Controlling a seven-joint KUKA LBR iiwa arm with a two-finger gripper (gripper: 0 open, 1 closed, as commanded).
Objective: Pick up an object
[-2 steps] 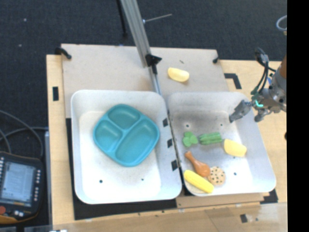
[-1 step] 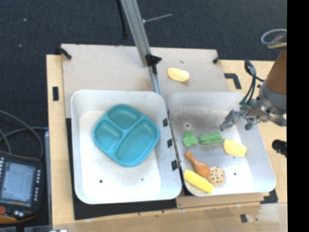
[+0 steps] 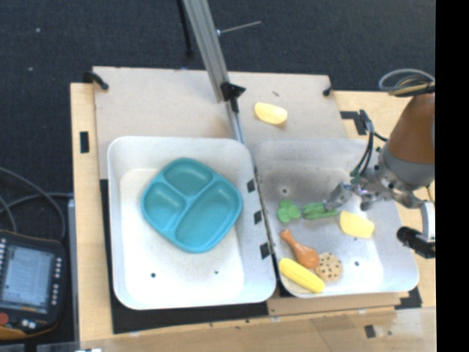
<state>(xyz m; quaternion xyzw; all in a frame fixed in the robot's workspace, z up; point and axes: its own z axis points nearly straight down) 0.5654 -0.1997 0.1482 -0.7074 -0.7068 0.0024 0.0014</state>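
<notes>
Bins sit side by side on the bench: the left bin [image 3: 124, 270] carries a blue divided plate [image 3: 192, 204], lying flat near its middle, and the right bin [image 3: 388, 270] carries a scatter of toy food. In the right bin, a green leafy piece [image 3: 300, 212] lies toward the middle, a yellow wedge [image 3: 357, 225] lies just to its right, and along the near edge a brown drumstick [image 3: 300, 248], a corn cob [image 3: 301, 275] and a speckled cookie [image 3: 329, 267] cluster close together, the cookie touching or nearly touching the drumstick. Another yellow piece [image 3: 270, 113] lies on the bare bench beyond the bins, well apart from the rest. The arm [image 3: 414, 134] reaches in from the right, and its gripper [image 3: 352, 194] is low over the right bin, between the green piece and the yellow wedge, just beside both. How wide the gripper stands cannot be made out, and nothing can be seen held in it.
</notes>
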